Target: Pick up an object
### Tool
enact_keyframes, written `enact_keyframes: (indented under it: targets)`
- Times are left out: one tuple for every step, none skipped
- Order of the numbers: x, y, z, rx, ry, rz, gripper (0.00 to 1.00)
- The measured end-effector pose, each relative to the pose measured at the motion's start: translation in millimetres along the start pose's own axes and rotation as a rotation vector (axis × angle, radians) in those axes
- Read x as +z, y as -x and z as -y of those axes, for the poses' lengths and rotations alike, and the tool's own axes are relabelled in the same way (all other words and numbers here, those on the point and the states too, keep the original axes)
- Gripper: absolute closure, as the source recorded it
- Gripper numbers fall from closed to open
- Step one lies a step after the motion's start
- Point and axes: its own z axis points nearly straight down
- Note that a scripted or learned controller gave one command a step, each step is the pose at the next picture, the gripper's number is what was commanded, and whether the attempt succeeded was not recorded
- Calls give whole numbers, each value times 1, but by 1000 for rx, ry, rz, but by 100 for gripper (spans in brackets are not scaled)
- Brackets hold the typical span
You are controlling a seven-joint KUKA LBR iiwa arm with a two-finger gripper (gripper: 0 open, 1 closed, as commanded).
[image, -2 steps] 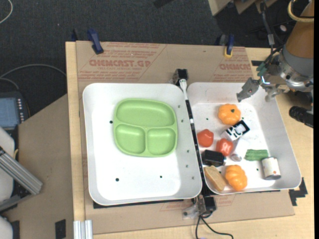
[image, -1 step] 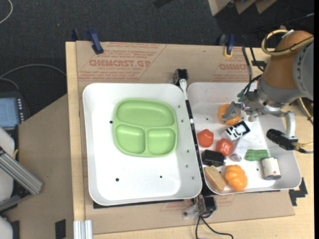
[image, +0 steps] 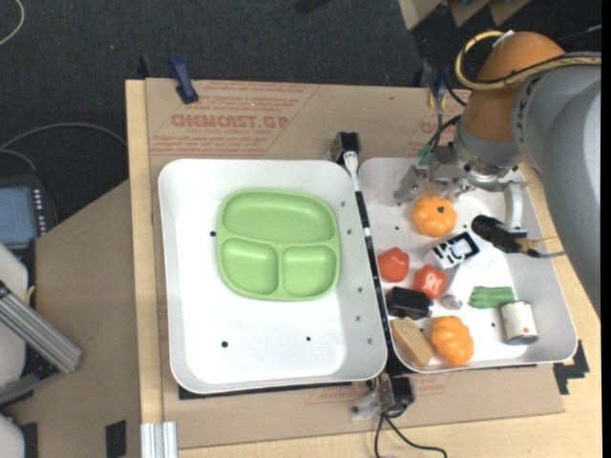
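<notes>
Jaws (image: 441, 181) sit low at the far end of the right bin (image: 546, 346), just above an orange pumpkin-like toy (image: 434, 216); whether they are spread or closed cannot be told, since wrist hardware and cables cover them, and nothing is seen between them. Taking that right bin as the landmark: at its near edge lie a tan block (image: 410, 342), a second orange pumpkin (image: 452, 339) and a white cylinder (image: 518, 321), crowded close to the rim. Toward its middle sit a black piece (image: 408, 301), a green item (image: 491, 296) and two red pieces (image: 393, 263), small and hard to identify. A black-and-white tag (image: 453, 249) lies just beyond. Left of the bin, the other bin (image: 186, 332) holds a green divided plate (image: 279, 243) with bare white floor around it. Arm (image: 554, 93) is cut off at the frame's right edge.
</notes>
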Motion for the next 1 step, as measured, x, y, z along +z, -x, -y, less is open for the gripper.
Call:
enact_keyframes:
  targets:
    - [-12, 2, 1, 3, 0, 1, 100]
